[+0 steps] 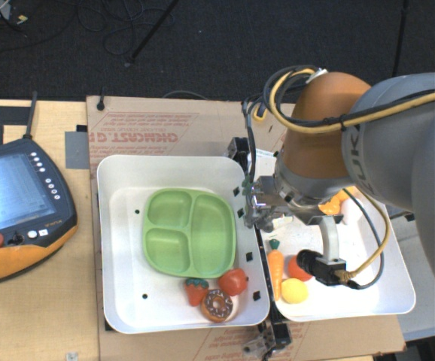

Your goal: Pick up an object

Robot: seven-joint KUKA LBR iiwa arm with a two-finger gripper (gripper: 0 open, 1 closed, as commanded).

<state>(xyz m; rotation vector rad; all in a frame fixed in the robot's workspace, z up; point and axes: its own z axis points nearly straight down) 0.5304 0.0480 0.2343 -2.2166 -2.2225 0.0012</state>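
One arm [398,149]: reaches in from my right, orange band [319,134] on top, wrist pointing down.
Gripper [257,210]: low by the right bin's [387,284] left wall; I cannot tell its state or any hold.
Left bin [120,194]: green divided plate [190,232]; below it strawberry [196,290], doughnut [219,305], tomato [233,281].
Right bin: carrot [276,271], lemon [294,292], red piece [299,271]; orange piece [336,201] partly under the arm.
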